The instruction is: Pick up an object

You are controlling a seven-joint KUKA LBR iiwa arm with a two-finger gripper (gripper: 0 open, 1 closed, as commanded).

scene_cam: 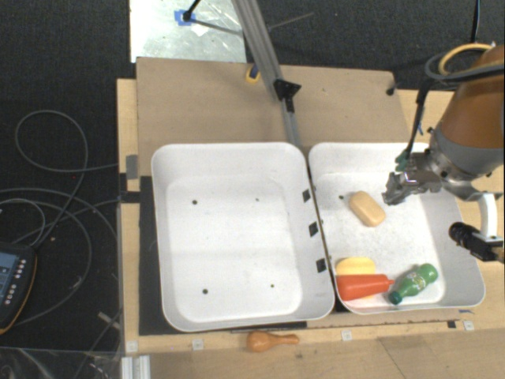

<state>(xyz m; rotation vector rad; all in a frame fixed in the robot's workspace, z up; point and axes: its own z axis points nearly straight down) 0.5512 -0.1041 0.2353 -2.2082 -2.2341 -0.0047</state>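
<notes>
The grey two-finger gripper (397,188) is seen poised over the right-hand shallow white bin (458,235), just beside a tan rounded soap-like block (367,208) lying mid-bin. Nothing is gripped; how far it is opened cannot be told. Along the near wall are lined up a yellow block (355,266), an orange carrot-shaped piece (363,285) and a green plastic bottle (413,283).

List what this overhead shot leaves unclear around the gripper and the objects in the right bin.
- Gripper: finger state unreadable, too small and dark.
- Arm: cut off by the right edge.
- Yellow object: lower part hidden behind the orange object.
- Green bottle: label too small to read.
</notes>
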